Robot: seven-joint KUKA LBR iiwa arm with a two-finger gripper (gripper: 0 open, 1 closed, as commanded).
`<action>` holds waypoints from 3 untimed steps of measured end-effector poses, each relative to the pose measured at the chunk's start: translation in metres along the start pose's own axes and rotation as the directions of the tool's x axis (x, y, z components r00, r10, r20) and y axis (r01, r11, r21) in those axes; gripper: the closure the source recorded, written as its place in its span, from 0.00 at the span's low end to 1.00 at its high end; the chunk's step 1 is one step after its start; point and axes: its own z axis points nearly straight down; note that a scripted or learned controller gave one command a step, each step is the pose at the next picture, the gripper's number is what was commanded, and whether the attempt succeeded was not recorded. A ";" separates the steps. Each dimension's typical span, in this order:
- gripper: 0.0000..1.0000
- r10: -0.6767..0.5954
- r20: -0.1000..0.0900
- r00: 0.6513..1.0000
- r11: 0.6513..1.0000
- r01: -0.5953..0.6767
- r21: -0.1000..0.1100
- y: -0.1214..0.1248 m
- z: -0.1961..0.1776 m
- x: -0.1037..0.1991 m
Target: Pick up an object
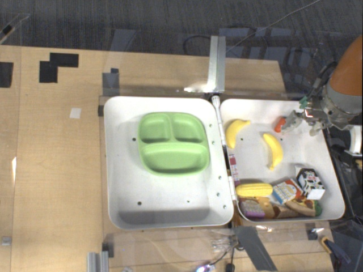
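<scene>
My gripper (302,126) hangs over the back right corner of the right bin (334,177), fingers spread open with nothing between them. A small red-orange object (279,123) lies just left of the left fingertip (290,122); whether they touch is unclear. Two bananas lie on the bin floor, one (236,132) at the back left and one (274,149) near the middle. Along the front wall lie a yellow corn cob (253,190), a blue-and-white packet (282,192) and a black-and-white item (309,181).
The left bin (122,208) holds a green divided plate (173,142). A metal post (217,61) stands behind the seam between the bins. The arm's orange band (347,75) is at the right edge.
</scene>
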 end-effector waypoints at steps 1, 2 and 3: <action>0.00 -0.105 0.002 0.994 0.994 0.105 -0.008 -0.008 0.065 0.021; 0.00 -0.395 0.001 0.919 0.919 0.395 -0.003 -0.041 0.055 -0.006; 0.00 -0.411 -0.001 0.912 0.912 0.411 -0.001 0.048 0.064 0.000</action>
